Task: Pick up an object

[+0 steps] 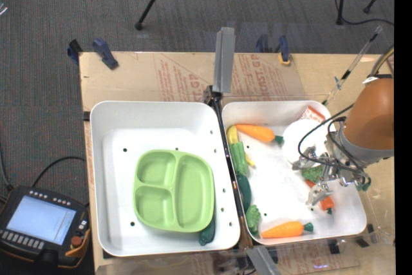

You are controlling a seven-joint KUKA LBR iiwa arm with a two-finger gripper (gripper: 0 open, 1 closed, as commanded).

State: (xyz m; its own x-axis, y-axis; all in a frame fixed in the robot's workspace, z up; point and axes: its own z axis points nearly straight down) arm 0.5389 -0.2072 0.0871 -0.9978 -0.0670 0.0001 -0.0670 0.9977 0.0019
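Nearest the camera, at the front of the right-hand shallow white plastic bin (353,226), a small orange toy carrot with a green top (284,228) is lying on its side near the front wall. Just left of it, a bumpy green toy broccoli piece (252,216) is resting against the bin's left wall.

A little farther back on the right, the metal two-finger end effector (320,189) is hanging low inside this bin, reaching in from the right under the grey arm's orange band (378,114). Whether the end effector is open or closed cannot be told; wires and metal parts are crowding the tip. Beside the tip are a small red-orange toy piece (327,203) and a leafy green toy piece (313,173), the likeliest targets. Nothing is visibly gripped, so the step in hand appears to be the descent toward a grasp. The next move is calling for the tip to straddle one small piece without nudging its neighbour away.

In the left-hand shallow white plastic bin (103,138), a lime-green divided plastic plate (174,190) is sitting well apart from the work.

Farther back in the right bin, a long green toy vegetable (239,157) is lying along the left wall, a round white plate (302,136) is sitting close behind the end effector, and a larger orange toy carrot (257,132) is lying near the back.

Beyond both bins, the brown cardboard-covered tabletop (167,77) is stretching away.
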